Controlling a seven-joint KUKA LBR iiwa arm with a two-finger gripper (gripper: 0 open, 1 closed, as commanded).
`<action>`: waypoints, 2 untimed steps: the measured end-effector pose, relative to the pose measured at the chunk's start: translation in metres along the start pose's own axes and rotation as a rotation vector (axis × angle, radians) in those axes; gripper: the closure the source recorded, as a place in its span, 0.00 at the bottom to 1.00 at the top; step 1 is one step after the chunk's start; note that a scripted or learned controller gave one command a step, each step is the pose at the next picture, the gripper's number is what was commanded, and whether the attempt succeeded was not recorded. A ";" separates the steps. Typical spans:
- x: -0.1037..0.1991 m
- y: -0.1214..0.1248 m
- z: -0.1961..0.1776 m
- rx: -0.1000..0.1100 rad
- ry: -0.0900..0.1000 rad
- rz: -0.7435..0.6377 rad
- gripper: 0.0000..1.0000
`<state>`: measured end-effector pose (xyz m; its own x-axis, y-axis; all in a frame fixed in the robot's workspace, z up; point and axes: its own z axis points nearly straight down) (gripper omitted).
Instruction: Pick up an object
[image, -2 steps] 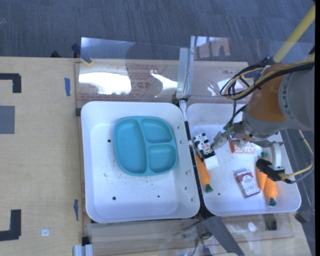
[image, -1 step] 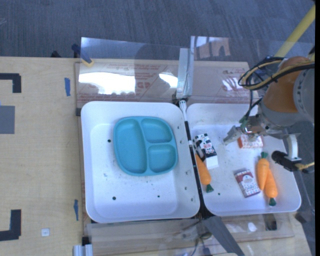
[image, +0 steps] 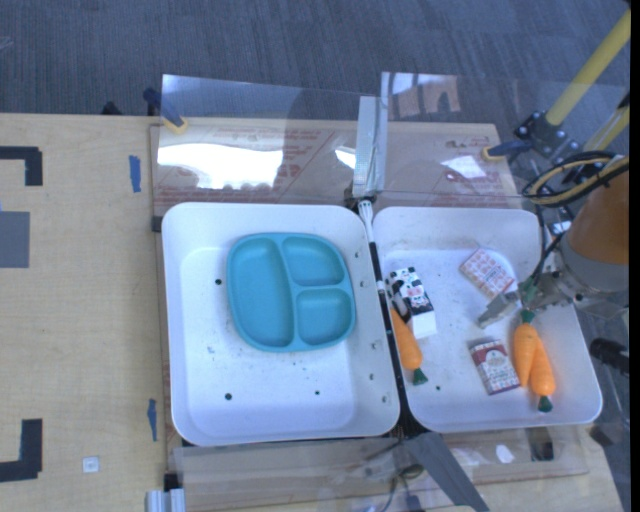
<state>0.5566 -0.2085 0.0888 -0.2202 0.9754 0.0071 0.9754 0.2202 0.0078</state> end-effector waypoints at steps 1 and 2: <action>0.016 -0.025 0.002 0.001 -0.008 0.059 0.00; 0.022 0.113 0.006 0.009 -0.006 0.040 0.00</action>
<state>0.6620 -0.1617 0.0840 -0.1808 0.9835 0.0013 0.9835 0.1808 -0.0017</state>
